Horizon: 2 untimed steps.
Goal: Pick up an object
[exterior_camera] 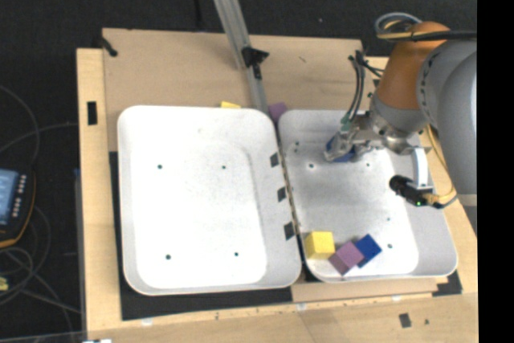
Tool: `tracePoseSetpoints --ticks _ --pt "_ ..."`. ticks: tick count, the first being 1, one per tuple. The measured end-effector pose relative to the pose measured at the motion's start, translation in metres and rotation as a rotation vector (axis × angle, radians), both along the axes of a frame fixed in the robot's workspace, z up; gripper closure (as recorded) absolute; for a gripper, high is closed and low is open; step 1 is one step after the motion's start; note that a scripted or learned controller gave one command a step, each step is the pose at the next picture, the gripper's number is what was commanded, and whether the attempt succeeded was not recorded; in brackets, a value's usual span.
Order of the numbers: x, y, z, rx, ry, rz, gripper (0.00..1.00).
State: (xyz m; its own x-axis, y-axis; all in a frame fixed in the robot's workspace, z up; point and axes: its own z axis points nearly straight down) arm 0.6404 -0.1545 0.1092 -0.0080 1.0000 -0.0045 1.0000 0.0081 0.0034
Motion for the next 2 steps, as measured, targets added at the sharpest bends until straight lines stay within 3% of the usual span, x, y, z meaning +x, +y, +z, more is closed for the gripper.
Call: tracePoseSetpoints --ticks 1,2 --pt "-0.023 0.099 0.134 0.006 -0.005 0.0 1.0" --pt "-0.039 0.17 0.085 0.006 0.007 0.001 1.0"
